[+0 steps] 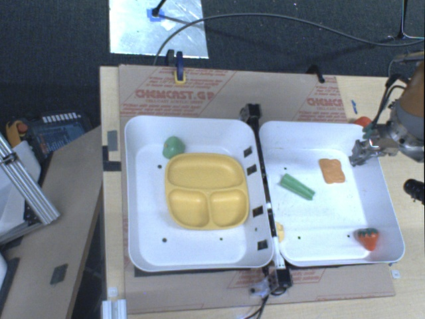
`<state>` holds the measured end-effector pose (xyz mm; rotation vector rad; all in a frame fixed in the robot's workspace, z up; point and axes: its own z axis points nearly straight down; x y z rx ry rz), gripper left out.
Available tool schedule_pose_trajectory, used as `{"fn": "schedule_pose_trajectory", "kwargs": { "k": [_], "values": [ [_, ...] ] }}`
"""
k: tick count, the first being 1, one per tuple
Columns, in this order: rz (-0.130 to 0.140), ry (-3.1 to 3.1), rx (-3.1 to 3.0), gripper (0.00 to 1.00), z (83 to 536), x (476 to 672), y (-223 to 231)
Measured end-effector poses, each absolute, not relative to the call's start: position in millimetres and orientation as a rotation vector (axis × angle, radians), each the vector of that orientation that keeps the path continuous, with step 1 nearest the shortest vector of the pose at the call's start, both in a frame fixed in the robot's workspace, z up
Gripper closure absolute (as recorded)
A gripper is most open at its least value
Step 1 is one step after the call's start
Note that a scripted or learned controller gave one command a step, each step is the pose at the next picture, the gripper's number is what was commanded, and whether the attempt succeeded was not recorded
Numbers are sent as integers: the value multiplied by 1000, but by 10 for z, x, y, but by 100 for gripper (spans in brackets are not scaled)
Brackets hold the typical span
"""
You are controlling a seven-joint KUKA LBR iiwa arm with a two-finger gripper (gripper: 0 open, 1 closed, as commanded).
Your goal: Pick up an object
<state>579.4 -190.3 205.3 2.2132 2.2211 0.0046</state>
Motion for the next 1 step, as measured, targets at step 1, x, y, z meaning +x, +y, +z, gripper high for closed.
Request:
{"fn": "schedule_pose_trajectory", "kwargs": {
  "k": [1],
  "values": [
    [4, 2223, 2212, 100, 2586, 5806, -1906]
  ]
}}
